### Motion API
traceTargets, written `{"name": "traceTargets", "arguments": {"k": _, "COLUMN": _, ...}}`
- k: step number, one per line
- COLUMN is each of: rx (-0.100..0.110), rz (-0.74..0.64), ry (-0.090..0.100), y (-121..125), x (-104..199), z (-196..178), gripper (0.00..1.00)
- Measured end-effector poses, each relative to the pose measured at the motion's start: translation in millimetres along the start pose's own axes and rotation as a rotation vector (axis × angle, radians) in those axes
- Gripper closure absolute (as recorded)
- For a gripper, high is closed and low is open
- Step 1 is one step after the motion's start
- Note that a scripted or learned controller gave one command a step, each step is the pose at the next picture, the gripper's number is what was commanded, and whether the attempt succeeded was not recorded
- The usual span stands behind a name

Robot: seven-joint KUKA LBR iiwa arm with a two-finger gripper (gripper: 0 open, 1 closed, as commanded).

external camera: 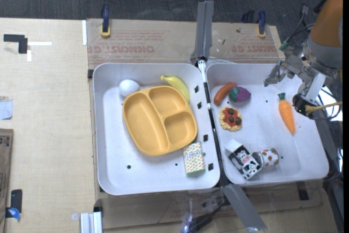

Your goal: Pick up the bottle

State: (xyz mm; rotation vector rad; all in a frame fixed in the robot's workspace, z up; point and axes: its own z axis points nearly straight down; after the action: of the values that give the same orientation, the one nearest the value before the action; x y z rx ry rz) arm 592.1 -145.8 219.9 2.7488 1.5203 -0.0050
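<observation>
A small white bottle (268,157) with red spots lies on its side near the front of the right bin (311,144). It touches a black-and-white carton (242,160) on its left. My gripper (276,76) hangs over the back right part of that bin, just above and left of the green top of a carrot (287,115). It is well behind the bottle and holds nothing that I can see.
The right bin also holds a sausage (224,93), a purple vegetable (240,94) and a small pizza (231,118). In the left bin (106,161) are a yellow divided plate (159,119), an egg (129,87), a banana (177,85) and a green-and-white box (193,159).
</observation>
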Motion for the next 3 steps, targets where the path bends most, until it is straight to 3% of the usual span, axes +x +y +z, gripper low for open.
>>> {"name": "traceTargets", "arguments": {"k": 1, "rx": 0.002, "rz": -0.285, "ry": 0.001, "y": -7.4, "x": -46.1, "z": 57.3, "gripper": 0.00}}
{"name": "traceTargets", "arguments": {"k": 2, "rx": 0.000, "rz": -0.405, "ry": 0.001, "y": -23.9, "x": -56.5, "z": 1.9, "gripper": 0.00}}
{"name": "traceTargets", "arguments": {"k": 3, "rx": 0.000, "rz": -0.405, "ry": -0.001, "y": -23.5, "x": -56.8, "z": -6.5, "gripper": 1.00}}
